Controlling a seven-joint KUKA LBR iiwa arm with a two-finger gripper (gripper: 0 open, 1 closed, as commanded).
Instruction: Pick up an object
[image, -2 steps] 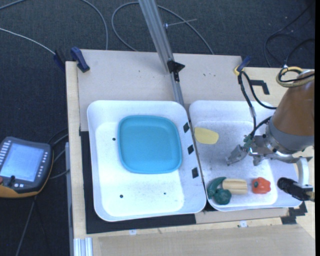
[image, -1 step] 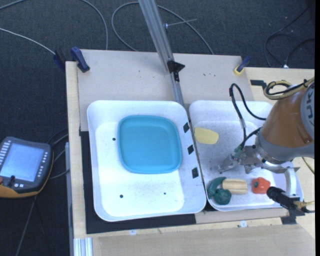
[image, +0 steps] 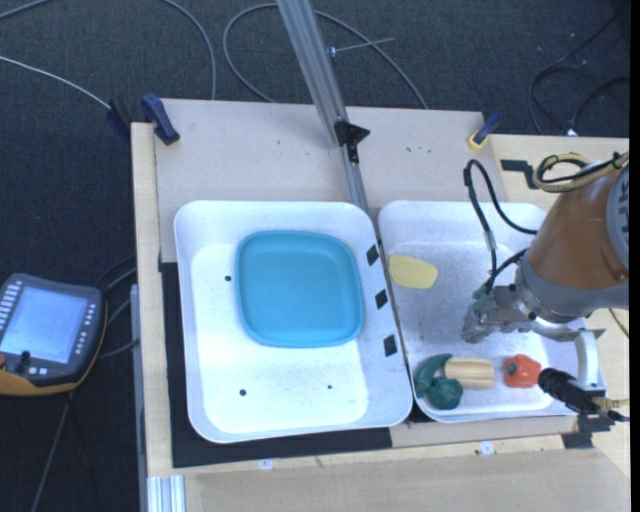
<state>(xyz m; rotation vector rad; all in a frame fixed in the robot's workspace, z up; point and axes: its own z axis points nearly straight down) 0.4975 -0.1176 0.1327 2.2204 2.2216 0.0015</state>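
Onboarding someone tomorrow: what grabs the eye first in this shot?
The blue plate dominates the left bin. Next, the grey and orange arm over the right bin, its gripper above bare floor. Along that bin's near edge: a green toy, a tan block, a red piece.

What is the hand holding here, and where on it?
Cannot be told. The hand hangs over the right bin, above the wooden piece, with nothing seen in it.

The gripper (image: 480, 322) hangs in the right bin (image: 440, 225), above the wooden block (image: 470, 373) and red pepper (image: 520, 371)
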